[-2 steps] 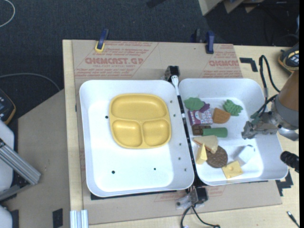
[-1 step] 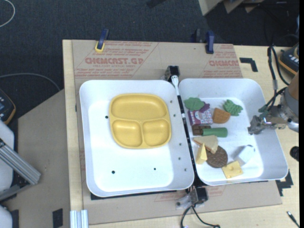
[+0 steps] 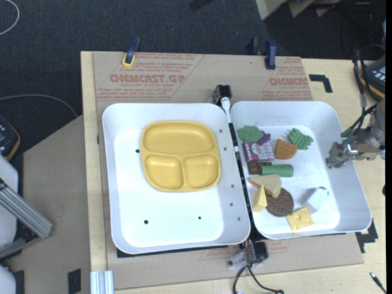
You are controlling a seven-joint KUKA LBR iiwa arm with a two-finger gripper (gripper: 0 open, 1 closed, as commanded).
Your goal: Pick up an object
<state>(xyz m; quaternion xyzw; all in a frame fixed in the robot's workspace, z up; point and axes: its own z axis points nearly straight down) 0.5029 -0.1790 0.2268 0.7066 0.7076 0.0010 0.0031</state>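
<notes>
The right bin (image 3: 331,118) holds several toy foods. Among them are a green leaf (image 3: 250,133), a purple packet (image 3: 264,146), an orange piece (image 3: 285,149), a dark green ruffled piece (image 3: 300,138), a green stick (image 3: 278,171), pale yellow wedges (image 3: 263,188), a brown round cookie (image 3: 280,204), a yellow holed cheese square (image 3: 299,218) and a whitish piece (image 3: 317,196). My gripper (image 3: 338,154) comes in from the right and sits over the bin's right side, apart from the foods. Nothing shows between its fingers.
A yellow three-compartment plate (image 3: 180,154) lies in the left bin (image 3: 122,182). The two bins meet along a central rim (image 3: 236,164). Blue clamps (image 3: 269,54) and a yellow-tipped clamp (image 3: 130,52) hold the cardboard-covered bench at the back.
</notes>
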